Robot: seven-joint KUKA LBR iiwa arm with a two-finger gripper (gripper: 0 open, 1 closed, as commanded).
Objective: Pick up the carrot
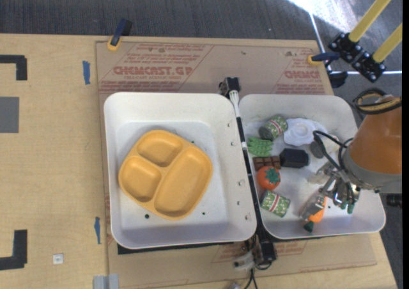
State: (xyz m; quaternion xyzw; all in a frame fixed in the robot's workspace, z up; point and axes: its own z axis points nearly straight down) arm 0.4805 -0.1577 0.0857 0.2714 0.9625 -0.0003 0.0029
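The carrot [316, 213], small and orange with a green tip, lies near the front wall of the right bin [364, 225]. My gripper [321, 201] hangs directly over its upper end, at the end of the arm with the orange band [383, 147], which comes in from the right. Gripper and carrot overlap in the camera view, so I cannot tell whether they touch.
Left of the carrot are a green and red can [275, 203] and a tomato [269, 178]. Further back lie a brown bar [267, 162], a black block [294, 157], a green piece [259, 147], a second can [277, 126] and a white object [299, 132]. A yellow divided plate [166, 172] sits in the left bin [121, 115].
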